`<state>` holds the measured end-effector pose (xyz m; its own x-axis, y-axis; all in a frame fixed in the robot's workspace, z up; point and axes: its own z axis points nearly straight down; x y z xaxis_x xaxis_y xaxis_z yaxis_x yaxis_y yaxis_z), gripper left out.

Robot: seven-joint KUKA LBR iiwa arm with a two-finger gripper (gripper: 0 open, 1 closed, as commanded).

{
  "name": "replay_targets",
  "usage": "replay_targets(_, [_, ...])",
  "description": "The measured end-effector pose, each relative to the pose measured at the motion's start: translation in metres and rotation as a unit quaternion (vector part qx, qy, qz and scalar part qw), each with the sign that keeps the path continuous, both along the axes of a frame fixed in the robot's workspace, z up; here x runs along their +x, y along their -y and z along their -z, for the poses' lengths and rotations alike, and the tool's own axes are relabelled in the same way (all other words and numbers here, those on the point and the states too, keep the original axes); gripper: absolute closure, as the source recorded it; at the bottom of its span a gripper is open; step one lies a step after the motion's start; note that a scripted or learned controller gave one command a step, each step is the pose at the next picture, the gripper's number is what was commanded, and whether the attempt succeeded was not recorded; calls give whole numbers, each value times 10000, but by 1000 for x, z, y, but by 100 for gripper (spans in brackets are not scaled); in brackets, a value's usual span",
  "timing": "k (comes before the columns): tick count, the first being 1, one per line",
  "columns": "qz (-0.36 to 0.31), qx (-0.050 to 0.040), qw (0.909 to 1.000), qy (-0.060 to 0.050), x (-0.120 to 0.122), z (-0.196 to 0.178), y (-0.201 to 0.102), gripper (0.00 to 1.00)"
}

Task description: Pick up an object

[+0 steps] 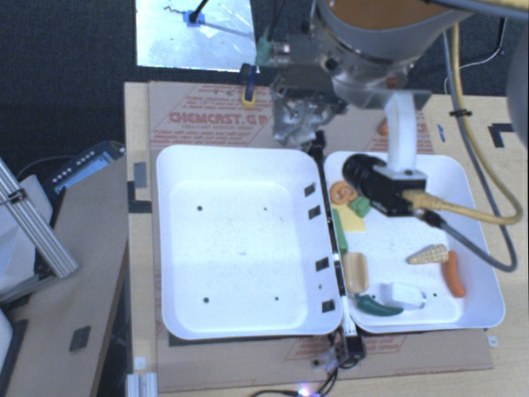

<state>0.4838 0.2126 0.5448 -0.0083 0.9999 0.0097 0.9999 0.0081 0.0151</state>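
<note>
Zero objects lifted yet, I'd say: the hand (302, 131) hangs there, can't tell if clenched or released, and the cone (427, 255) and orange stick (455, 275) lie loose in the bin (430, 325) just camera-side of it.

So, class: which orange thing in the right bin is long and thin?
The orange rod-shaped toy beside the pale cone; the other orange piece is round.

The left bin (240, 246) and right bin (459, 182) are sitting side by side on the bench (139, 304). In the right bin, a pretzel (342, 193) is lying near the back left corner, a block (354, 221) just before it, and a bun (355, 271) further forward along the left edge. A cone (427, 255) and a carrot (455, 275) are lying near the right edge, and a pepper (377, 307) is resting at the front left corner.
</note>
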Motion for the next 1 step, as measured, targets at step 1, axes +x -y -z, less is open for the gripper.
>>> replay_targets(1, [11,-74,9999,-133,1,138,-23,100])
